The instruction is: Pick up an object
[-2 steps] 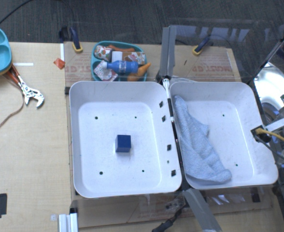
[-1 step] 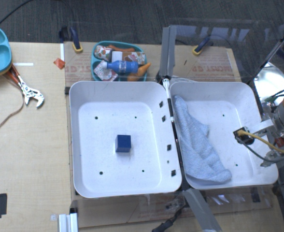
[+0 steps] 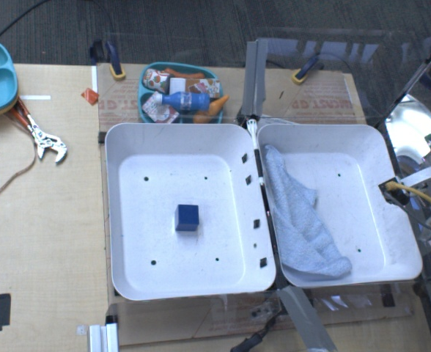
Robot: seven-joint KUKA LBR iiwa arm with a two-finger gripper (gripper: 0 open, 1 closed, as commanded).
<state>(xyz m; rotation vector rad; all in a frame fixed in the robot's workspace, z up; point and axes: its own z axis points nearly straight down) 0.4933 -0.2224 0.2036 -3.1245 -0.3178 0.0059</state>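
Blue cube (image 3: pixel 188 218) alone in left bin (image 3: pixel 127 196)

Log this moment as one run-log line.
left bin: blue cube near centre | right bin: grey cloth along left side | pick: not yet done

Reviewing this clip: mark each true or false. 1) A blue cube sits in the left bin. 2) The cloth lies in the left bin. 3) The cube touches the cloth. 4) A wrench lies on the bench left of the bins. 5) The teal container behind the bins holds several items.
1) True: the cube sits near the middle of the left bin.
2) False: the cloth lies in the right bin.
3) False: they are in separate bins.
4) True: wrench.
5) True: container.
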